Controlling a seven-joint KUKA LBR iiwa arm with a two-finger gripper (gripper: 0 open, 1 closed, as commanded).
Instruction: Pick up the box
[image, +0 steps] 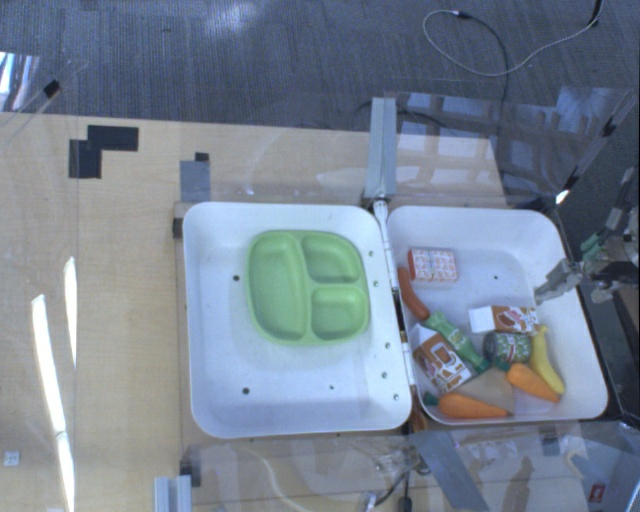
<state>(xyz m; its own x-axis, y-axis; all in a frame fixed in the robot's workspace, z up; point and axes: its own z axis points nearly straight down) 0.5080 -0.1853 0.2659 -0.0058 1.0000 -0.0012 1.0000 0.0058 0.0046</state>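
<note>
Three boxes lie in the right bin (500, 228). A small white box with a red grid print (433, 264) rests flat near the bin's far left. A brown and orange box (443, 362) lies tilted at the front left. A white and orange box (508, 319) sits near the middle right, beside a can. My gripper (565, 280) hangs at the right edge of this bin, above its right wall, to the right of the white and orange box and apart from it. Nothing shows in its grasp.
A green divided plate (308, 286) lies in the left bin (215, 330). The right bin also holds a red sausage (411, 292), a green packet (456, 336), a green can (510, 347), a banana (546, 362) and two carrots (472, 406), crowded at the front.
</note>
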